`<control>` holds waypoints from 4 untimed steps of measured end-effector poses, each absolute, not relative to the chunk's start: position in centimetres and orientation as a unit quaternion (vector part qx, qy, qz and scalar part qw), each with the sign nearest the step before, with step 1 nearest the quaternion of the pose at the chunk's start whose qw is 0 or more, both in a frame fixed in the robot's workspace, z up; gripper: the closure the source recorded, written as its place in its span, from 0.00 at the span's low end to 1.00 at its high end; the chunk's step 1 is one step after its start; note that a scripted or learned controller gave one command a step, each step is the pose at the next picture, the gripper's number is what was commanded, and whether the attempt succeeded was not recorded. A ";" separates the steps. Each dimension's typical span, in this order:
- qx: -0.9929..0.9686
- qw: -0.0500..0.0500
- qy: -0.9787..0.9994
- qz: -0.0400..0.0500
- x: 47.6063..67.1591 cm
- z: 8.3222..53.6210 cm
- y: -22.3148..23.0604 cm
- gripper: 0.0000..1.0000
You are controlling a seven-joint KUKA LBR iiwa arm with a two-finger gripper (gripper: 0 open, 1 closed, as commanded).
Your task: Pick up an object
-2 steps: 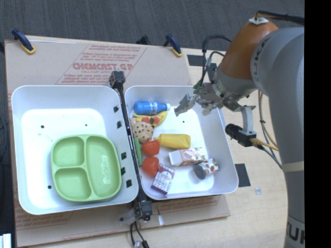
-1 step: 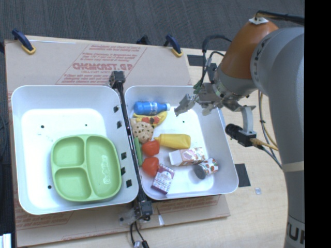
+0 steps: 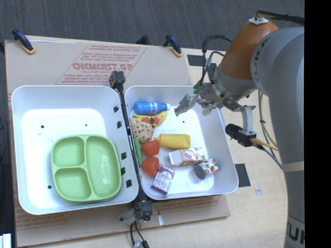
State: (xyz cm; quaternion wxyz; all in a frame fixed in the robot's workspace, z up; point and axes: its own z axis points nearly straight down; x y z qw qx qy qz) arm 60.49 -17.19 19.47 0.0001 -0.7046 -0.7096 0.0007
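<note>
Above the right bin, the gripper hangs with fingers spread, holding nothing; judged as approach, it must next descend onto the blue bottle.

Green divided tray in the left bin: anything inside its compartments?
The green tray has three compartments, all bare. The bin floor beneath it is covered, so nothing there can be judged.

Even, fairly bright light from above fills the frame, the two shallow white plastic bins at the centre look almost overexposed with only soft, short shadows, while the dark grey carpet floor along the top stays dim and the picture is slightly soft.
</note>
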 end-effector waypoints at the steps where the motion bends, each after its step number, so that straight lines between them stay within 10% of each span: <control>1: -0.705 0.000 -0.710 0.001 60.5 19.5 -17.2 0.00; 4: -0.705 0.000 -0.710 0.001 60.5 19.5 -17.2 0.00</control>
